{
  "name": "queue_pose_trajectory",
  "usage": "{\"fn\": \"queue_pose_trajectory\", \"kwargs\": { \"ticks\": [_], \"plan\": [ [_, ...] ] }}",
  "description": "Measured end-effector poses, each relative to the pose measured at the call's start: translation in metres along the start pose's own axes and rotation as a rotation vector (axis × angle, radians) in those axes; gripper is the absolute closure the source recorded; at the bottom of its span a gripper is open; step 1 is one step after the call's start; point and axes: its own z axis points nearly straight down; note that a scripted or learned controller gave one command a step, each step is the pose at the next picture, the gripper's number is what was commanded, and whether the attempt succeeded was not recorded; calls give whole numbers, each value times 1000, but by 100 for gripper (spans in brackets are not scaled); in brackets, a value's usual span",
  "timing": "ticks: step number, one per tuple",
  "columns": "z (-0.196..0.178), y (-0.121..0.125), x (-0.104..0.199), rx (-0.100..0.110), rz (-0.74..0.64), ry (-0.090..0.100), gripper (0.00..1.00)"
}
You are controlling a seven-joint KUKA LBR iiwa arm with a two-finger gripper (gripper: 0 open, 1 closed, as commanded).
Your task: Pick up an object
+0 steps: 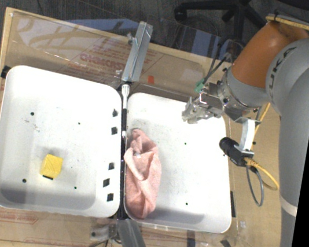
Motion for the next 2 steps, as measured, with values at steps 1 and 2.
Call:
{"fn": "queue_pose_trajectory", "kwargs": {
  "ticks": [1,2],
  "plan": [
    [43,58,-33,0,-349,0,100],
    [28,68,-51,-2,-772,-2,100]
  ]
}}
